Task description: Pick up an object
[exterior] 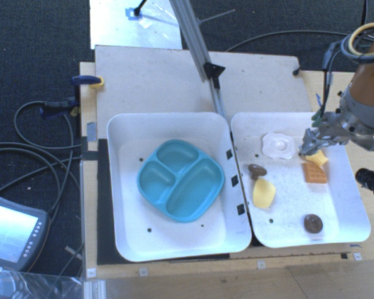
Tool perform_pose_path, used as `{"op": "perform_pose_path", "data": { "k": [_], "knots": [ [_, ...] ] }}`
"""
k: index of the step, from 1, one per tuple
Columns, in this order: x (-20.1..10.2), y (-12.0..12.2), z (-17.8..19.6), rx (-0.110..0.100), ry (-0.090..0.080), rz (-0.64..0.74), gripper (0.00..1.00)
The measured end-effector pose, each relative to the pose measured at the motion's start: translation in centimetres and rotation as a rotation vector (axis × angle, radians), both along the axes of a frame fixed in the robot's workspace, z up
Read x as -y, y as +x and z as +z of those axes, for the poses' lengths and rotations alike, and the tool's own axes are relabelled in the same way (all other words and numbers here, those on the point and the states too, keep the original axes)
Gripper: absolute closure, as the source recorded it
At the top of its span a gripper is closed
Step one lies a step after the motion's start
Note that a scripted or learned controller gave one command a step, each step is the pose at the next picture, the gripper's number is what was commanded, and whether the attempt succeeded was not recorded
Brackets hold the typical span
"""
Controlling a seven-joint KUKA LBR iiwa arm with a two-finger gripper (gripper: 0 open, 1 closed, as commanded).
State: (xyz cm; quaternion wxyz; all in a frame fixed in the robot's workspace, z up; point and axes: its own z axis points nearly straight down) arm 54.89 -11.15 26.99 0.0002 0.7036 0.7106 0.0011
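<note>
My gripper point(311, 147) hangs over the right bin point(355, 229), near its far right part, just above a small yellow piece point(318, 159) and an orange waffle-like square point(315, 172). A white fried-egg toy point(278, 146) lies just left of the gripper. Nearer the bin's left side rest a small brown mushroom-like piece point(257, 170) and a yellow chunk point(264, 193). A brown round piece point(313, 223) sits near the front.
The left bin point(121, 229) holds a blue divided plate point(181, 179). A grey pole point(193, 33) slants across the bench behind the bins. Cables and a teach pendant point(12, 229) lie on the floor at left.
</note>
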Motion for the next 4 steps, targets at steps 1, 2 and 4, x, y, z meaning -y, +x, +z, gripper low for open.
{"op": "perform_pose_path", "data": {
  "k": [1, 2, 4],
  "knots": [
    [-4.5, -0.6, 0.1, 0.000, 0.000, 0.001, 1.00],
    [-9.7, -0.4, 0.0, 0.000, 0.001, 0.002, 1.00],
    [-19.6, -2.1, -1.1, 0.000, 0.002, 0.002, 1.00]
  ]
}}
